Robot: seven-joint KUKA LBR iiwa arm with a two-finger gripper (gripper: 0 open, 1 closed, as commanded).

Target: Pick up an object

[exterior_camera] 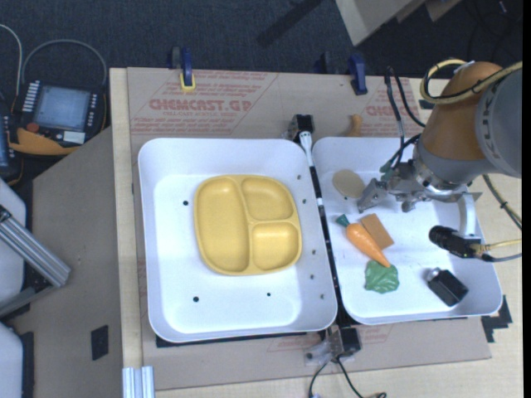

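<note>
The metal end effector (390, 191) is hovering in the right bin (415, 305); its opening I cannot tell. A smooth tapered orange carrot (365, 243) is lying at its seven o'clock.

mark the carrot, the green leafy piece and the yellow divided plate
carrot (366, 243), camera view, mid-body of the orange part
green leafy piece (382, 278), camera view, its centre
yellow divided plate (217, 222), camera view, floor of the large left compartment

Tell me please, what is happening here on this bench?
A robot arm reaches over the right bin, its claw hanging near a tan disc. A carrot, a brown block, a green piece and a black block lie in that bin. The left bin holds a yellow tray. Nothing is picked up yet.
</note>
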